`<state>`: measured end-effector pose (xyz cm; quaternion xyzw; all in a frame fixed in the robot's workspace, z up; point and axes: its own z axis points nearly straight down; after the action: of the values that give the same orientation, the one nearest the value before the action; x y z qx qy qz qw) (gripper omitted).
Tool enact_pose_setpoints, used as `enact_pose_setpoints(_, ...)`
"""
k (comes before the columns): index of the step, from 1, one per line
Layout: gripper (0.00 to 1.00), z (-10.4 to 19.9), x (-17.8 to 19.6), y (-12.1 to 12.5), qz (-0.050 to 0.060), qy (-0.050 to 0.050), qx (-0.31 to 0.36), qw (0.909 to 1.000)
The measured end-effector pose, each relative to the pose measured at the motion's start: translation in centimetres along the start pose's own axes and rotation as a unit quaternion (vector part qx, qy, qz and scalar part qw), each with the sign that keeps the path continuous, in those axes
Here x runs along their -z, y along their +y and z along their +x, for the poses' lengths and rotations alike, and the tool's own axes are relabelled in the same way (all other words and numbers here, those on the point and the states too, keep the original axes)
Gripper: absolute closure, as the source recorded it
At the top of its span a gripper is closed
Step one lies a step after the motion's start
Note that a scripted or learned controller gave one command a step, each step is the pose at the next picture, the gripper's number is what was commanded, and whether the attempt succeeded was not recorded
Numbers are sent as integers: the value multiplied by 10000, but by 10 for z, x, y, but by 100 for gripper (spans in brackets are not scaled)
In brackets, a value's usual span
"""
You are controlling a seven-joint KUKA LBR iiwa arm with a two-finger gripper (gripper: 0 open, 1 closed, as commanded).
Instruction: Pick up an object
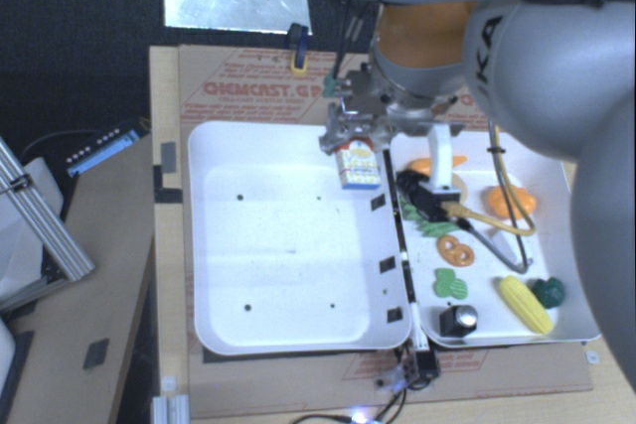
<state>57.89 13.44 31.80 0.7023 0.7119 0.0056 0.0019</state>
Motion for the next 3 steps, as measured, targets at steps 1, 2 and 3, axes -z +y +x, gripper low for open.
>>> enact_pose_setpoints(1,100,13,164,60,-57,-7,-31,10000)
enact_pose_setpoints(2,100,-33,128,92,45,-35,-80,10000)
enact_pose_setpoints(3,100,-32,221,91,10,-22,-43,10000)
